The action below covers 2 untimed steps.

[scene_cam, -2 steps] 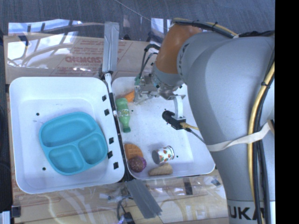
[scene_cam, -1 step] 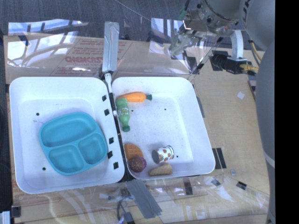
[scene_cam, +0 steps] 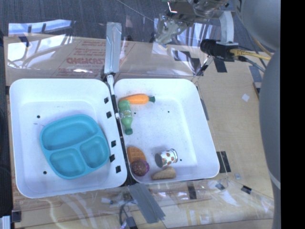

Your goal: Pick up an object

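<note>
The bench (scene_cam: pixel 238 128) carried two white bins side by side. The left bin (scene_cam: pixel 24 104) held a blue divided tray (scene_cam: pixel 74 145). The right bin (scene_cam: pixel 190 123) held the objects — an orange carrot (scene_cam: pixel 137 98) and a green bottle (scene_cam: pixel 126 116) by its left wall, and a waffle (scene_cam: pixel 135 153), a dark red ball (scene_cam: pixel 140 167), a small patterned cup (scene_cam: pixel 167 157) and a brown piece (scene_cam: pixel 164 174) near its front edge. The gripper (scene_cam: pixel 167 25) hung well above and behind that bin, apart from every object; whether it was open could not be told.
</note>
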Motion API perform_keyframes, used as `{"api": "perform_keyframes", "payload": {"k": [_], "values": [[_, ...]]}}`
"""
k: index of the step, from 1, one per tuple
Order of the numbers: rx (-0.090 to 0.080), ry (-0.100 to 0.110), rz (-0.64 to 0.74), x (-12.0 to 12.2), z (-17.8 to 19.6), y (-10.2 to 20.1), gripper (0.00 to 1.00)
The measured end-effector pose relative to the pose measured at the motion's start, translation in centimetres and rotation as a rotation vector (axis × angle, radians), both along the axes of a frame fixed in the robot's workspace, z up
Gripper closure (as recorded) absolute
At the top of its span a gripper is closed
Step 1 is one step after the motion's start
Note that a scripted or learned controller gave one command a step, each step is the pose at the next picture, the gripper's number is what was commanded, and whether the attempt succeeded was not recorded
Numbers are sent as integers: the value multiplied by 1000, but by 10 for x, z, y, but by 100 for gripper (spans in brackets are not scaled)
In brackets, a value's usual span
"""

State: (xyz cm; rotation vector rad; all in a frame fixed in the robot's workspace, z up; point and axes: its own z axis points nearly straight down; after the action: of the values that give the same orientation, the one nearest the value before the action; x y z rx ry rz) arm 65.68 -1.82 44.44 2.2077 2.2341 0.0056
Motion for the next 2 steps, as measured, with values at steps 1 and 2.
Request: {"api": "perform_keyframes", "payload": {"k": [1,2], "values": [[1,3,3,-1,-3,107,100],[1,4,1,-1,-3,175,100]]}}
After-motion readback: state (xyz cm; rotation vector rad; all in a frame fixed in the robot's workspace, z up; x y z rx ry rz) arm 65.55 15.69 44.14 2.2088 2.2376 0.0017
